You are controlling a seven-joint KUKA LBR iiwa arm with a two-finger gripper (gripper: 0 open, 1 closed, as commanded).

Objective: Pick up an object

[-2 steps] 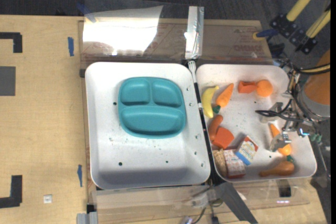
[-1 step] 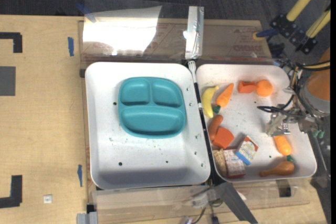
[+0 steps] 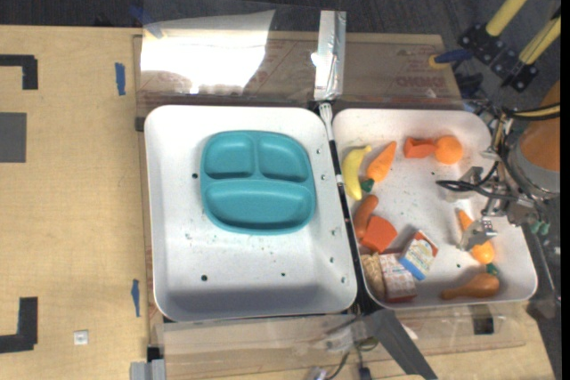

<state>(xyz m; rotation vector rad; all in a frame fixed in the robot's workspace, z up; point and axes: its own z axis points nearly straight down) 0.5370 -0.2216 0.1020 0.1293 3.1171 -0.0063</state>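
Left bin: shallow white plastic bin (image 3: 169, 271) holding one teal three-compartment plate (image 3: 258, 181), lying flat near its centre.
Right bin: shallow white plastic bin (image 3: 419, 122) crowded with toy food: yellow banana (image 3: 354, 171), orange carrot (image 3: 381, 161), small printed cartons (image 3: 405, 267).
Gripper: metal two-finger gripper (image 3: 482, 231) low at the right bin's right side, just above a small orange ball (image 3: 484, 253); whether it is open or gripping anything, cannot tell.

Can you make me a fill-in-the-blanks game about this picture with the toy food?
The teal plate lies in the ____ bin.
The plate has ____ compartments.
The yellow banana lies in the ____ bin.
The gripper hovers above the ____ bin.

Missing words: left; three; right; right
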